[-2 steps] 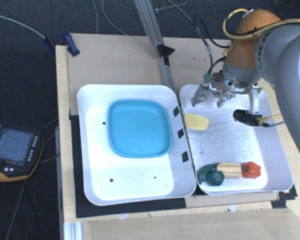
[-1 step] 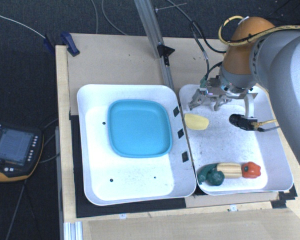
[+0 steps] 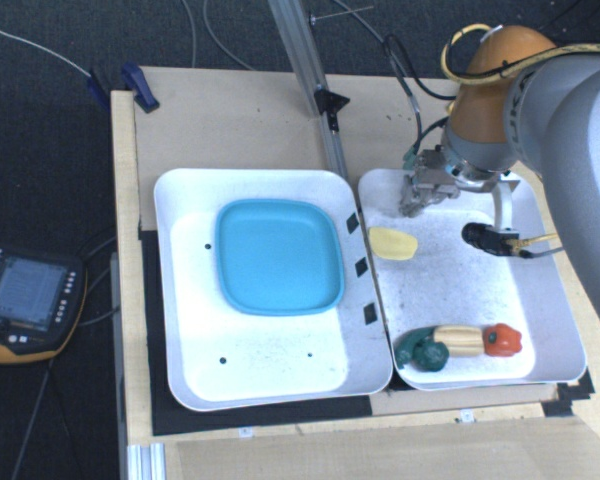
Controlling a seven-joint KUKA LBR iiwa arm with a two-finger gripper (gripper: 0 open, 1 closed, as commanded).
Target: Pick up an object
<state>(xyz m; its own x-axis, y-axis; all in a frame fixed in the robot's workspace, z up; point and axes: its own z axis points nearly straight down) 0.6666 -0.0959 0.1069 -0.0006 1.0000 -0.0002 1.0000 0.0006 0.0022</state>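
Wooden bench on dark carpet, two white bins.
Gripper hovers over the right bin; finger state unclear. Yellow piece lies crosswise, left-right.

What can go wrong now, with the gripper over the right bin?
1. The gripper hangs near the right bin's far left corner, so it may strike the wall.
2. The yellow piece lies nearer to the camera than the gripper; a straight descent may miss it.
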